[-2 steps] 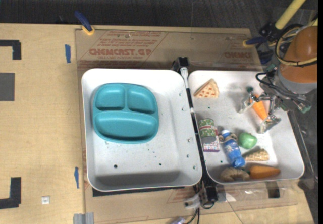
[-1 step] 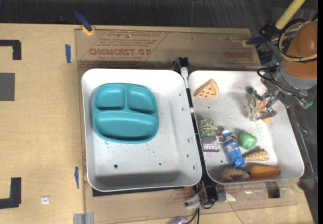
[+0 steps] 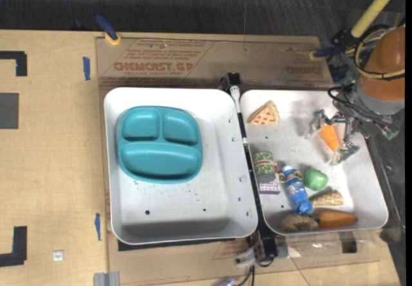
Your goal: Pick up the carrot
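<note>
At the frame's right, the pincer (image 3: 332, 136) closes around the carrot (image 3: 329, 138) above the right bin (image 3: 378, 198); the grasp looks made, with lifting clear seemingly what remains.

Teal divided plate (image 3: 159, 143) in white left bin (image 3: 129, 214). Right bin (image 3: 376, 194) white too. Orange carrot (image 3: 330, 138), green apple (image 3: 315, 179), blue bottle (image 3: 297, 193), tan sandwich wedge (image 3: 264, 114). Counter (image 3: 51, 149) light brown.

Glossy teal plastic tray (image 3: 159, 144); matt white bins (image 3: 174, 214)
</note>
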Robot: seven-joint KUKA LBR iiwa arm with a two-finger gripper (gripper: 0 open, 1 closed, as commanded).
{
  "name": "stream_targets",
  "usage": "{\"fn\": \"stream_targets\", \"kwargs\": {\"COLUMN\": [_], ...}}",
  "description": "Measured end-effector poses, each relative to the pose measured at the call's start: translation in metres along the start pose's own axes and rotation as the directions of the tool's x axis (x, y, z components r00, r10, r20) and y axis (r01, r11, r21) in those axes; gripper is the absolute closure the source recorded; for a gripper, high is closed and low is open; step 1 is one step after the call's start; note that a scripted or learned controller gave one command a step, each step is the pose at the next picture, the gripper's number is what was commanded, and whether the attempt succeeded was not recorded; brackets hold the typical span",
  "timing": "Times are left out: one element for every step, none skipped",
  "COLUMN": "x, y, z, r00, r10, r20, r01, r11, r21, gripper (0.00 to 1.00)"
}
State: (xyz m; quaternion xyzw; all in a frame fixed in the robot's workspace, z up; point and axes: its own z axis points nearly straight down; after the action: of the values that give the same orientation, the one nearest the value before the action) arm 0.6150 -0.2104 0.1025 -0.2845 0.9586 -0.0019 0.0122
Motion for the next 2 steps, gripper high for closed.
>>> {"fn": "stream_targets", "kwargs": {"x": [-0.006,-0.011], "y": [-0.019,-0.021], "z": [0.015,-0.001], "r00": [0.943,0.943], "r10": [0.333,0.333], "r20": [-0.014,0.003], "r01": [-0.333,-0.333], "r11": [0.943,0.943], "r21": [0.001,0.007], "gripper": [0.0,1.0]}}
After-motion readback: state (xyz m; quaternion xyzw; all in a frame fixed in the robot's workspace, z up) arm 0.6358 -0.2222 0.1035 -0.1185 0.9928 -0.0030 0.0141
